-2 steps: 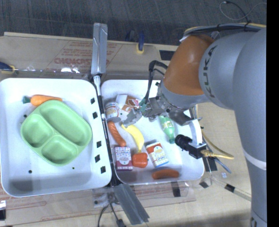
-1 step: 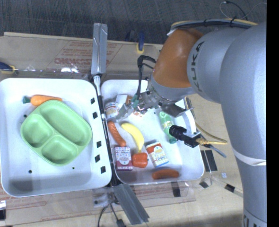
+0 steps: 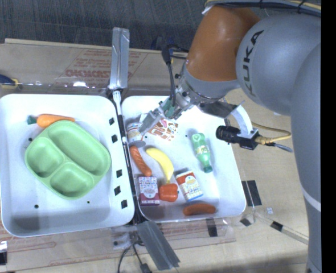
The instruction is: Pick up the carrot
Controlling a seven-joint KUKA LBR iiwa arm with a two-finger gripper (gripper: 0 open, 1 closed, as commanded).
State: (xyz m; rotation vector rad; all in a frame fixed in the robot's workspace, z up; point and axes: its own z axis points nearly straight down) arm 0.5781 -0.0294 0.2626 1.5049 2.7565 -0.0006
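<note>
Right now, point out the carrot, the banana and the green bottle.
carrot (image 3: 55,119), camera view, middle of its orange body in the left bin.
banana (image 3: 162,162), camera view, middle of its curve in the right bin.
green bottle (image 3: 201,151), camera view, its body.

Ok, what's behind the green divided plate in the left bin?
The carrot lies behind the green plate, by the left bin's far wall. The plate's rim covers its near edge, so contact can't be judged.

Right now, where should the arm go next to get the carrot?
Probably leftward, across the divider: the end effector hangs over the right bin, while the carrot lies in the left bin, beside the green tray.
</note>
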